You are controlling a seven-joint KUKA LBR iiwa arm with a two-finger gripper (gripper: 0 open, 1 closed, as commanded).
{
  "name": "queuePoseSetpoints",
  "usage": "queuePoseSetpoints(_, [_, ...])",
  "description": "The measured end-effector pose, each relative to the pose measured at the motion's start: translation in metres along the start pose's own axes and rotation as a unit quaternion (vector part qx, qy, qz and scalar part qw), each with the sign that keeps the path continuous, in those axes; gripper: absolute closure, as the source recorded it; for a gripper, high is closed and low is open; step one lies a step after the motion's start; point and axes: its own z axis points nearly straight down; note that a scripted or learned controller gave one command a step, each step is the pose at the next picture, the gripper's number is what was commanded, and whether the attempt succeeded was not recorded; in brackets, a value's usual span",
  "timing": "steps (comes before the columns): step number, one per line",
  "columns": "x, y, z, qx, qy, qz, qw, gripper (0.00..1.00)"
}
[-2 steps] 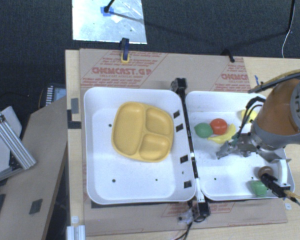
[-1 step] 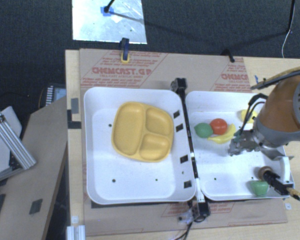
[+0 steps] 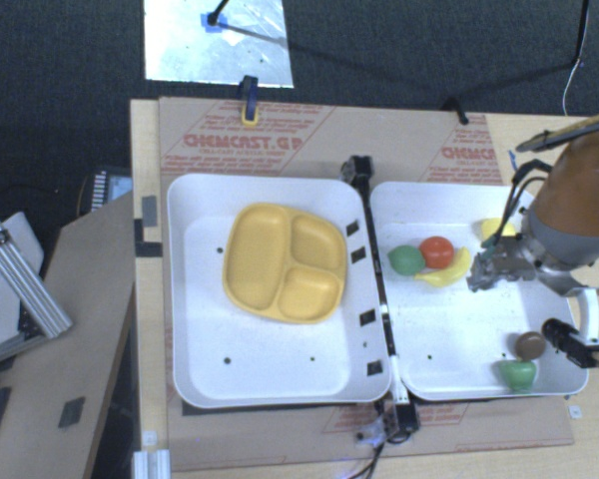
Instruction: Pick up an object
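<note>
Where the table [image 3: 309, 128] carries two white bins, entries run by size. Left bin [image 3: 195, 367]: one yellow divided plate [image 3: 283, 261], rigid and broad, probably awkward to pinch except at its rim. Right bin [image 3: 449, 362]: banana [image 3: 447, 271], touching a green ball [image 3: 406, 259] and a red ball [image 3: 437, 250]; these look like light, smooth plastic, likely to roll. A brown piece [image 3: 529, 344] and a green pear-like piece [image 3: 519, 372] sit near the front corner. Gripper [image 3: 484, 272]: just beside the banana's end; finger state cannot be told. Suggested hold: across the banana's narrow middle.
</note>
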Motion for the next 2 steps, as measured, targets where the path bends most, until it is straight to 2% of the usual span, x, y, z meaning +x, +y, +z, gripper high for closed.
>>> queuePoseSetpoints(1, [0.008,0.001,-0.060,-0.001,0.000,0.000,1.0000,1.00])
queuePoseSetpoints(2, [0.012,0.001,-0.105,0.000,0.000,0.000,1.0000,1.00])
